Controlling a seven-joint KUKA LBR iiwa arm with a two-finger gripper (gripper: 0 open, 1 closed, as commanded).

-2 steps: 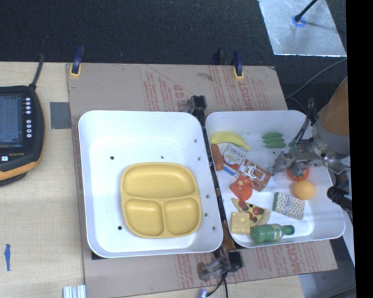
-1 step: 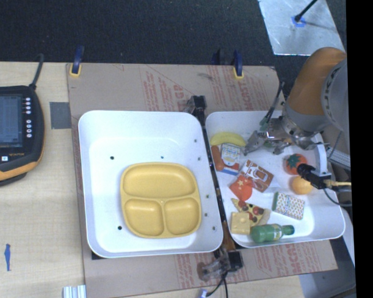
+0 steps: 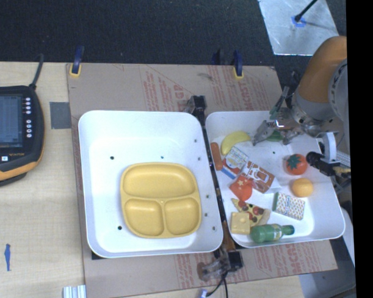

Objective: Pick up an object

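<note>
Gripper (image 3: 268,131) hangs over the right bin (image 3: 332,223), fingers spread, holding nothing. Nearest item: yellow banana (image 3: 235,139), just to its left on the bin floor. Probably light, stiff, smooth plastic; grip across the middle.

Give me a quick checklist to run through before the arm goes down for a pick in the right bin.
1. Objects to pick lie in the right bin: ok, among them a tomato, a green bottle and a yellow banana.
2. Gripper is over the right bin: ok, at its far side.
3. Nothing is carried in the gripper: cannot tell.
4. A target lies below the gripper: not ok, bare bin floor there; the banana lies to its left in the view.
5. Targets have free space around them: not ok near the divider, where items crowd; ok for the tomato.
6. Left bin holds the yellow tray: ok.
</note>
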